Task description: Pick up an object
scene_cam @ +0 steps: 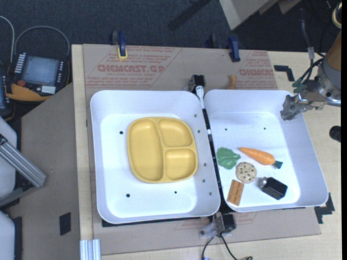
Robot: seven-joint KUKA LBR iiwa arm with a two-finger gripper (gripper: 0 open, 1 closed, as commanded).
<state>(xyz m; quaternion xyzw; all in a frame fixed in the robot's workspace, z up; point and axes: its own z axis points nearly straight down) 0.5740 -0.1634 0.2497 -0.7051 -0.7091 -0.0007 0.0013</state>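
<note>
The right bin (255, 123) holds several small objects near its front: an orange carrot (257, 155), a green leafy piece (227, 157), a round speckled cookie (246, 171), a brown rectangular block (235, 192) and a black object (272, 188). My gripper (288, 109) hangs at the far right edge of this bin, well behind and to the right of the carrot. Nothing shows beneath it.
The left bin (108, 145) contains a yellow divided plate (161, 148). A black rod (205, 118) lies along the seam between the bins. Blue clamps (122, 40) hold the cardboard base at the back. A handheld pendant (37, 72) sits off the bench at left.
</note>
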